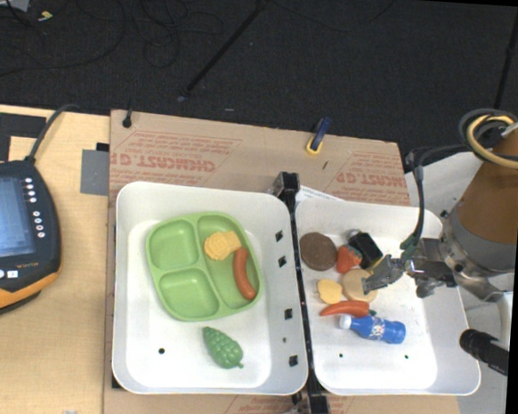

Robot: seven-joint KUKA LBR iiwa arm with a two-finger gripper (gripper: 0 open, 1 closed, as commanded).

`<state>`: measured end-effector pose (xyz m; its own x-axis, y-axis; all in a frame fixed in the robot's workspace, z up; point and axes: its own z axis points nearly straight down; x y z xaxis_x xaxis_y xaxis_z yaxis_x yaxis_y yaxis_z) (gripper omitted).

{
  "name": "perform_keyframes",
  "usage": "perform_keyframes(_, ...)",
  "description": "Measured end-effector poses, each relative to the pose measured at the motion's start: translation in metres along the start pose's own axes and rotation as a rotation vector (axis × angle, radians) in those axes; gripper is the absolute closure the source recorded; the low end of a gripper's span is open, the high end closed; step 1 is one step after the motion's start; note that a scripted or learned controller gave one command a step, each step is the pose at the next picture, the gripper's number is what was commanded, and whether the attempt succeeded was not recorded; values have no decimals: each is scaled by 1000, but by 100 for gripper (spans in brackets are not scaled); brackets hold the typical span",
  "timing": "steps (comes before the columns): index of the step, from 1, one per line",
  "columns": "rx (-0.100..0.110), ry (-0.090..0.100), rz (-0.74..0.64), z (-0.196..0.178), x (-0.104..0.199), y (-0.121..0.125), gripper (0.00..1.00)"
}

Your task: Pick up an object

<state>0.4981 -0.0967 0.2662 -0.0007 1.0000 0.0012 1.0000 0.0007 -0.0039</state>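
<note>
Bumpy green pinecone-shaped toy (222,347), smooth divided tray (168,248)

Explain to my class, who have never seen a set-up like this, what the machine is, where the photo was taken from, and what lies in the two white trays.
The photo comes from one fixed camera above the bench, looking down at a slant. The machine on the right is a robot arm, and at its end is its claw, the part meant for grasping. It hangs over the right bin, close to a heap of toy food: a brown disc, a red pepper, a yellow piece and a small blue bottle. I cannot tell whether the claw grips anything. The left bin holds a green divided plate carrying a toy corn cob and a sausage; a green leafy toy lies beside the plate. At the far left sits a screened control pad.
</note>
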Motion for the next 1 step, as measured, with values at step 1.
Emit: perform_keyframes(1, 16, 3, 0, 177, 6, -27, 0)
